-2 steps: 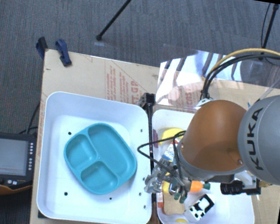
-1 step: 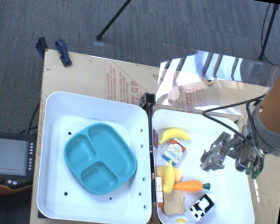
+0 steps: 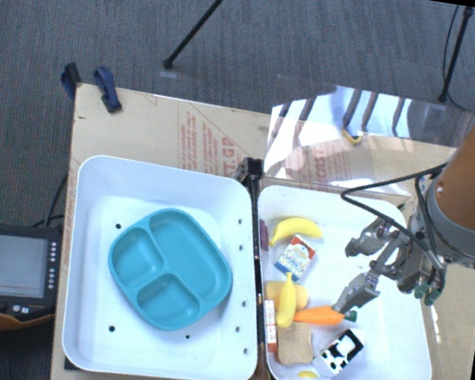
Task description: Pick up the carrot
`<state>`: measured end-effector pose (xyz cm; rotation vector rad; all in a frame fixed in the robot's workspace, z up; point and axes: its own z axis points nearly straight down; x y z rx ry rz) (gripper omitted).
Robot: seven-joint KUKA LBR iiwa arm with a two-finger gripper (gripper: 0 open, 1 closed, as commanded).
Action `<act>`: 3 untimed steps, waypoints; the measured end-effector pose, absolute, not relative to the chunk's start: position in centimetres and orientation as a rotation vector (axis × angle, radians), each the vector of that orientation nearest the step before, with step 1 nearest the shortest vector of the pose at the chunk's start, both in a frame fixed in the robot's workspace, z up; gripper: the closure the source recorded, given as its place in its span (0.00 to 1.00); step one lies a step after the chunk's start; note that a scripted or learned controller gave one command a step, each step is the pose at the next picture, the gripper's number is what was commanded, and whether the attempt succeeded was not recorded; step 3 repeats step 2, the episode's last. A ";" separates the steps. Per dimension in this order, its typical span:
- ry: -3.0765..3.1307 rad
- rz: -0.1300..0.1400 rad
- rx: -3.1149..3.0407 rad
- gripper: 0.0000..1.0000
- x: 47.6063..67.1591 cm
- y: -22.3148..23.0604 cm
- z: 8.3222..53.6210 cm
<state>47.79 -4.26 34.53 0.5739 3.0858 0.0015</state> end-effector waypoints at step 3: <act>3.099 0.004 0.472 0.00 50.8 -10.1 9.1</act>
